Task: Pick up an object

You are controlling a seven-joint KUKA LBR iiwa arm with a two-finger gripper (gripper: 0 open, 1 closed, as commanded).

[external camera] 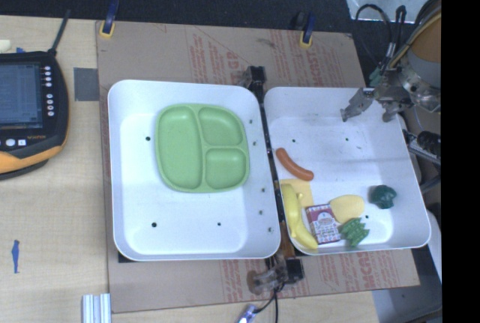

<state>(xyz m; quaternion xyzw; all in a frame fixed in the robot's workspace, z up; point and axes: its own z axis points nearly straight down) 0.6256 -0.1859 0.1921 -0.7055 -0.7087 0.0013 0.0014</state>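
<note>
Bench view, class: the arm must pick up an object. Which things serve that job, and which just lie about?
For the job: gripper, sausage, banana, small box, lemon, dark green piece, right bin.

Lying about: green plate, left bin, handheld screen.

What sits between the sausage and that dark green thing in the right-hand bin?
In the camera view, just bare white bin floor lies between the sausage and the dark green object.

Right bin's [390, 157] far half open; items [326, 220] crowd near edge.
</note>
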